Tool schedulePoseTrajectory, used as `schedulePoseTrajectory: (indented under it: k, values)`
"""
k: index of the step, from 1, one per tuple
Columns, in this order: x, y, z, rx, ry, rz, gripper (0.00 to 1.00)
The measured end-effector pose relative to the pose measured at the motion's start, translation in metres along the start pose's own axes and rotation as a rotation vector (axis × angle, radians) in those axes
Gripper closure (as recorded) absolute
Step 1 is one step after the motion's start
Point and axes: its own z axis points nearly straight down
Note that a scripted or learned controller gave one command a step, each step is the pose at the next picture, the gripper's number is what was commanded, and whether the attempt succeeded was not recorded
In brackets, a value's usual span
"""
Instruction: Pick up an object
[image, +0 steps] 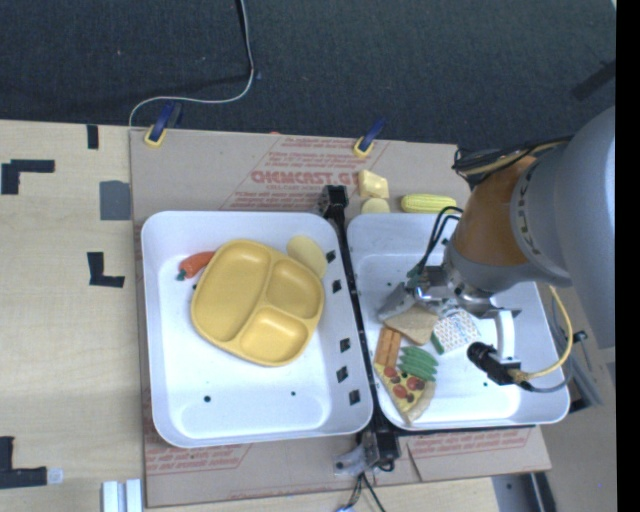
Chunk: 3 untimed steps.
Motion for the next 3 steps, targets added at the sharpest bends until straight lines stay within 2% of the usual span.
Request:
schedulePoseTrajectory:
  k: [1,2,3]
  values:
    - [0.009,-0.031,0.000,-0.002,-0.003,0.002,0.00]
    - [0.014,0.006,0.001,0.001,-0.001,0.000,0.00]
    - [0.004,0.000,0.000,-0.001,-0.001,0.000,0.00]
